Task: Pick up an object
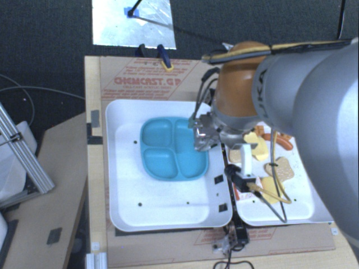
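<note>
A blue divided plate (pixel 165 150) lies in the left white bin (pixel 120 172). My gripper (pixel 201 135) hangs over the plate's right edge, near the wall between the two bins. The right bin (pixel 305 209) holds toy food: an orange sausage (pixel 282 142), a yellow cheese piece (pixel 259 148), a tan bread slice (pixel 281 170) and a yellow piece (pixel 271 191) near the front. The grey arm and its orange band (pixel 238 88) hide the back of the right bin. I see nothing between the fingers.
Both bins rest on a cardboard sheet (pixel 146 80) with a blue clamp (pixel 164 56) at its far edge. A shiny foil square (pixel 132 15) lies beyond it. An aluminium frame (pixel 22 156) stands at the left.
</note>
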`<action>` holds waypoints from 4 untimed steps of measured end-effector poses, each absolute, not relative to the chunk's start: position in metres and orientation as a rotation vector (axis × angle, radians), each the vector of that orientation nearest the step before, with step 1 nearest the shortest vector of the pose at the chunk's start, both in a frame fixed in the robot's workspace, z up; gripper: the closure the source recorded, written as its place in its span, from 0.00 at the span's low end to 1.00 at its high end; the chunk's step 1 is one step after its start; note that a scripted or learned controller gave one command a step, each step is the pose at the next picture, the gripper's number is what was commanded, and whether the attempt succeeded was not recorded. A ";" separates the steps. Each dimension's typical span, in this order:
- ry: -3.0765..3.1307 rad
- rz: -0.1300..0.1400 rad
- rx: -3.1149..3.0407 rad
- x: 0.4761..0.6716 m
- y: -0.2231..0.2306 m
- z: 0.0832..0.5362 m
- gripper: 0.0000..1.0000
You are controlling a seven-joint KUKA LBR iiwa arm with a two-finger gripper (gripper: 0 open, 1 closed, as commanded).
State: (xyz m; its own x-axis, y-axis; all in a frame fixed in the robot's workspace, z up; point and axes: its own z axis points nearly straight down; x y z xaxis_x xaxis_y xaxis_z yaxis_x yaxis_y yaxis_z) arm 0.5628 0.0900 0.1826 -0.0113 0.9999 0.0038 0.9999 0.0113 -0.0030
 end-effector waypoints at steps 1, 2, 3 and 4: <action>-2.222 -0.004 -2.227 0.569 0.034 0.218 1.00; -2.226 0.001 -2.214 0.560 0.059 0.190 1.00; -2.220 0.003 -2.220 0.528 0.041 0.184 1.00; -2.229 -0.002 -2.208 0.505 0.101 0.184 1.00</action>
